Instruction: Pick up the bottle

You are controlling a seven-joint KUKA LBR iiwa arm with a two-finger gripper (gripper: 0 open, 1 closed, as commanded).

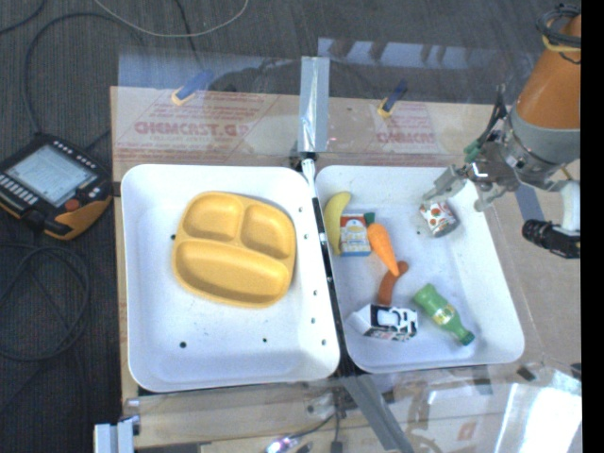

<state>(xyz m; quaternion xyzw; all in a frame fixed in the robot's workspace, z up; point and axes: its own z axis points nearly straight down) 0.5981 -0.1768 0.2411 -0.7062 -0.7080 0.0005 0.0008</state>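
The green bottle (441, 313) lies on its side near the front right corner of the right bin (500, 291), its neck pointing to the lower right. My gripper (464, 189) hovers over the far right part of that bin, well behind the bottle. Its fingers are spread open with nothing between them. A small red and white can (437, 217) lies just below the left fingertip.
The right bin also holds a banana (335, 214), a small carton (355, 235), an orange carrot (384, 250) and a white and black packet (389, 322) just left of the bottle. A yellow divided tray (234, 247) fills the middle of the left bin (151, 347).
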